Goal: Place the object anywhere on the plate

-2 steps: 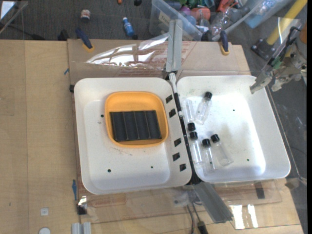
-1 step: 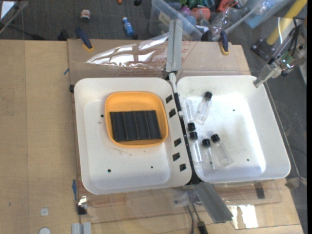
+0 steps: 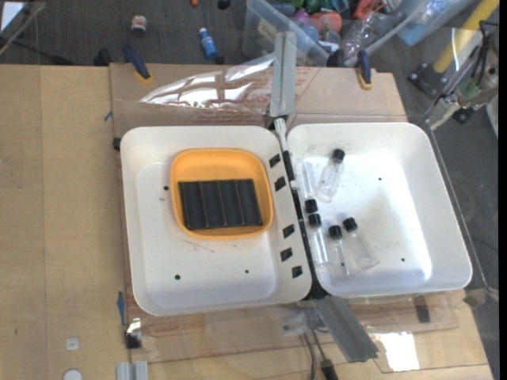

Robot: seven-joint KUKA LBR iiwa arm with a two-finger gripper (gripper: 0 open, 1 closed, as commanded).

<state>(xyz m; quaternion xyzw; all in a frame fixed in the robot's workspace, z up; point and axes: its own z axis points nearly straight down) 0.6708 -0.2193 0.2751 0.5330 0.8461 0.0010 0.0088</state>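
Observation:
An orange plate [image 3: 222,161] sits in the left white bin [image 3: 150,275]. A black ribbed rectangular block [image 3: 219,204] lies flat on the plate, covering most of its middle. In the right bin [image 3: 412,212] lie several clear vials with black caps: one near the top [image 3: 331,172], others along the bin's left side [image 3: 307,187] and toward the bottom [image 3: 356,244].
A metal divider strip [image 3: 283,77] runs between the two bins at the back. A clear plastic tub of colourful items [image 3: 341,6] stands beyond the bench. Clear plastic sheeting [image 3: 214,89] lies behind the left bin.

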